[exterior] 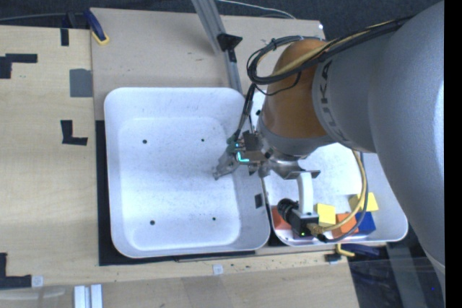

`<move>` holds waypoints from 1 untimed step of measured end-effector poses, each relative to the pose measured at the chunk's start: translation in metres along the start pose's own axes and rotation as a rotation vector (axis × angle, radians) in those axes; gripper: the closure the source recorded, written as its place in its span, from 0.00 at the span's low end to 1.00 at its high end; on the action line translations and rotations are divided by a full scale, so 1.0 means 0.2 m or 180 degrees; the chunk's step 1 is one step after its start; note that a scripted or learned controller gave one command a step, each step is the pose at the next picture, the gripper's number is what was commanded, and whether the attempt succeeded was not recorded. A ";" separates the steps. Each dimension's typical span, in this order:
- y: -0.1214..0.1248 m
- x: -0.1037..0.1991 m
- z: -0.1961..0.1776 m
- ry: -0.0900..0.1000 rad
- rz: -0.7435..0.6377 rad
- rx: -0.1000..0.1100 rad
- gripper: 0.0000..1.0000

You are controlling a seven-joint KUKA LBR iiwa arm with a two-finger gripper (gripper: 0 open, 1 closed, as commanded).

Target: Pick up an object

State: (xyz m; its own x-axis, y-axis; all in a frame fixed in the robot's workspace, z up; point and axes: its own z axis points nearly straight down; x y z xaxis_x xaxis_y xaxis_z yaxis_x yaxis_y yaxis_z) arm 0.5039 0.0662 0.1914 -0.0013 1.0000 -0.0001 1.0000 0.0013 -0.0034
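Tool [222,169] over the left bin [130,119]!
Two white bins; right bin [393,227] holds several coloured objects [339,216]. Tool's grip: cannot tell.

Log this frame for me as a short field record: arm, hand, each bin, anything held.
arm: grey KUKA arm reaching in from the right, over the right bin
hand: the hand sits low over the left bin's right side
left bin: white left bin, dark specks on its floor
right bin: right bin, largely covered by the arm; yellow block, blue piece and orange piece near its front edge
held: cannot tell
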 end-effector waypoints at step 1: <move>0.00 0.00 0.00 0.0001 0.0001 -0.0001 0.00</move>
